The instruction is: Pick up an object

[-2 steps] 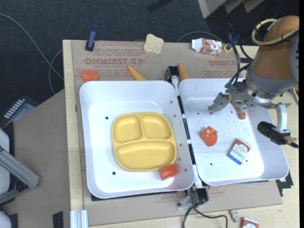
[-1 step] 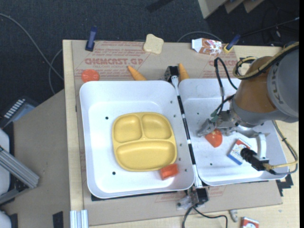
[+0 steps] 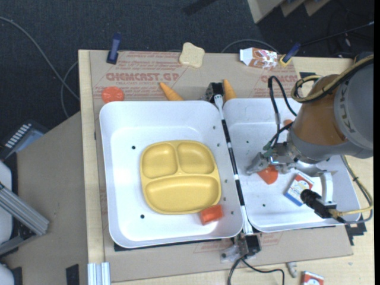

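I see the yellow tray (image 3: pixel 179 177) filling the middle of the left bin (image 3: pixel 119 129), an orange block (image 3: pixel 211 214) touching its corner; bare white floor rings them, widest along the far wall.

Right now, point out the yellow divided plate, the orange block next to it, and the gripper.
yellow divided plate (image 3: pixel 180 184): camera view, ridge between its compartments.
orange block (image 3: pixel 211 214): camera view, its top face.
gripper (image 3: pixel 265 165): camera view, between its fingertips, over the right bin.

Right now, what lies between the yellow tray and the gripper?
In the camera view: bare bin floor, then the bins' meeting rims between yellow tray and gripper.
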`<state>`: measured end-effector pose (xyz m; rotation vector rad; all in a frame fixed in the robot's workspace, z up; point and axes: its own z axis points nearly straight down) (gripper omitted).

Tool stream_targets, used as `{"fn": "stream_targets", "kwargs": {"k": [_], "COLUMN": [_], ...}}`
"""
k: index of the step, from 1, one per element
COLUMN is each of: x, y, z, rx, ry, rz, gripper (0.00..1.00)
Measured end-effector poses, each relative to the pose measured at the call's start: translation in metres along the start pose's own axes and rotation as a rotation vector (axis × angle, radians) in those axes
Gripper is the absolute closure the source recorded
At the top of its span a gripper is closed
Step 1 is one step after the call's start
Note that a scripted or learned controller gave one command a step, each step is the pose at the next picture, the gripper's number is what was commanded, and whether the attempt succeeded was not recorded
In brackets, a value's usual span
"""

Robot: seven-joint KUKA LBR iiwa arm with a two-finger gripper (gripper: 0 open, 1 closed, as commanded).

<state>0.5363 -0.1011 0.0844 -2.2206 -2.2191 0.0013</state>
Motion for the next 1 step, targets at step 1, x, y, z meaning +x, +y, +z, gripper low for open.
{"fn": "stream_targets", "kwargs": {"k": [1], "x": [0.0002], "y": [0.0002], "z": [-0.0097], "rx": [-0.001], "ry": [0.0], "rz": [0.001], "gripper": [1.0]}}
